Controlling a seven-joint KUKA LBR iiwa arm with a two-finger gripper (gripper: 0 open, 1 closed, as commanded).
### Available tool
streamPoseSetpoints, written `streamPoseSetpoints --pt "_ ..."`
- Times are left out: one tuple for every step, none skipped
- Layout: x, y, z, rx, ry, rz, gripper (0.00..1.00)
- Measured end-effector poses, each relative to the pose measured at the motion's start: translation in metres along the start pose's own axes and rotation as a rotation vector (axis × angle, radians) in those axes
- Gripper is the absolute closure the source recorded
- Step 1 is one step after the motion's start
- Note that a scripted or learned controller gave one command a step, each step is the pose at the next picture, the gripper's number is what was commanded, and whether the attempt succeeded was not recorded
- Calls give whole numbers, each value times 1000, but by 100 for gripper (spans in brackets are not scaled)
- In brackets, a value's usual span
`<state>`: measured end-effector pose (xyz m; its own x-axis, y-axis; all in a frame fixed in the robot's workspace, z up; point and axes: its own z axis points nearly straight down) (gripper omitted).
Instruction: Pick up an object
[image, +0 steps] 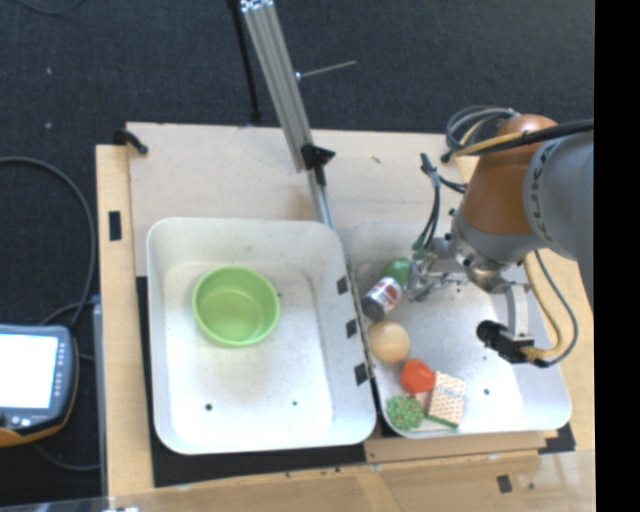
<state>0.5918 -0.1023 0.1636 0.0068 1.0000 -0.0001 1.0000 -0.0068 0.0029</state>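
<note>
Hovering gripper (428, 275) low in right bin (530, 400), beside can (383, 294) and green ball (401, 269); finger state impossible to tell. Nothing lifted yet; grasping and raising remaining.

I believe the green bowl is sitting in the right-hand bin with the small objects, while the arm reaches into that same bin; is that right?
Not quite. In the camera view the green bowl sits by itself in the left bin. The small objects, such as the tan ball and the orange piece, lie in the right bin, and the arm does reach into that one.
</note>
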Motion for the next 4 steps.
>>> streamPoseSetpoints --pt "1 -6 -60 -5 -1 -6 100" --pt "0 -4 -104 -4 -1 -10 100" --pt "49 -15 -93 2 0 -13 100" --pt "105 -19 -98 2 2 -15 100"
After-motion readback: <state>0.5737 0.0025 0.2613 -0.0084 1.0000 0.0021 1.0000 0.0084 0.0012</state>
